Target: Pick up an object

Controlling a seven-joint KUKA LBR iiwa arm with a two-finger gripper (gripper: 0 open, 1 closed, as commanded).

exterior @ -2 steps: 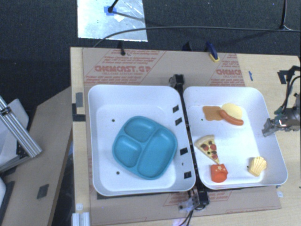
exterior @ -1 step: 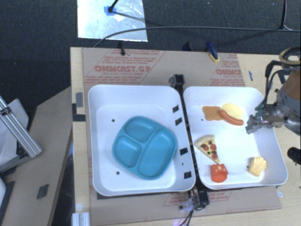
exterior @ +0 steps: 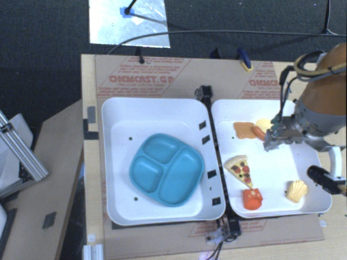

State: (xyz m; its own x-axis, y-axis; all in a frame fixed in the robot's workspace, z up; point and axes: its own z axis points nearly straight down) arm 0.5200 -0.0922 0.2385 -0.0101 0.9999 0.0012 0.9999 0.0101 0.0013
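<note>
In the right bin [exterior: 325,202] we count five small toy foods. An orange slab [exterior: 244,130] lies near the bin's far left part, with a pale yellow piece [exterior: 263,125] just beside it on the right and a reddish-orange bit [exterior: 259,134] touching the slab's near right edge. Nearer the middle we see a pizza slice [exterior: 239,167], its tip pointing toward the near edge, and just below that tip a squat red-orange piece [exterior: 252,199]. A cream, ribbed shell-like item [exterior: 296,190] sits well apart from these, near the bin's near right corner.

The hand [exterior: 273,141] hangs low over the far part of this bin, just right of the orange slab and the yellow piece. We cannot tell whether it is open or closed, nor whether it touches anything; we make out nothing gripped in it. Behind it the grey arm with its orange band [exterior: 328,85] comes in from the right, with dark cables looping above the wrist.

In the left bin [exterior: 116,145] we find a blue divided plate [exterior: 166,169] with three compartments, lying flat and turned at an angle, near the bin's middle.

Both bins rest side by side on the counter [exterior: 146,75], on brown board printed with red lettering. Beyond the counter's far edge we see a shiny silver sheet [exterior: 130,15] on dark carpet, with a blue patch and a cable running from it.
</note>
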